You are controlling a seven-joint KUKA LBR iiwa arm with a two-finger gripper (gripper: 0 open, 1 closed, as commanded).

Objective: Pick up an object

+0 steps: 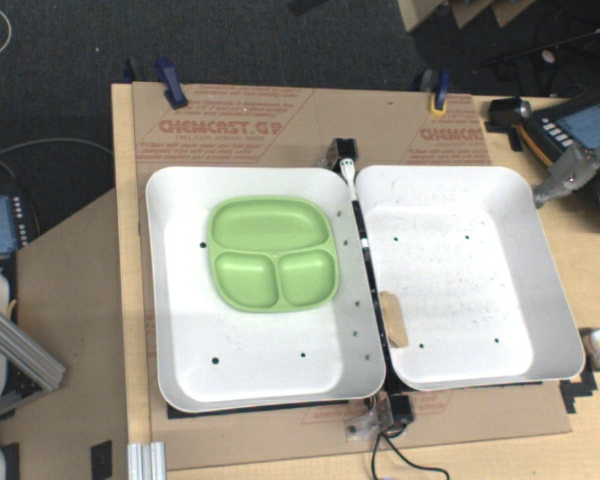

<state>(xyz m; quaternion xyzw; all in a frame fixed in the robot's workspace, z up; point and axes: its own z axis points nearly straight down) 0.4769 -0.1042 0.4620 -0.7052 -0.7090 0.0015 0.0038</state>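
A light green divided plate [274, 253] with three compartments lies flat in the left white bin [180, 348], toward its far half. My gripper [568, 178] pokes in at the right edge of the view, just outside the far right corner of the right white bin [460, 268]. It is well away from the plate, and nothing shows in it.
The two bins sit side by side on a brown board [230, 123] held by clamps [170, 80] at the back. A tan strip of tape [392, 320] lies on the left rim of the right bin. Cables and metal rails surround the bench.
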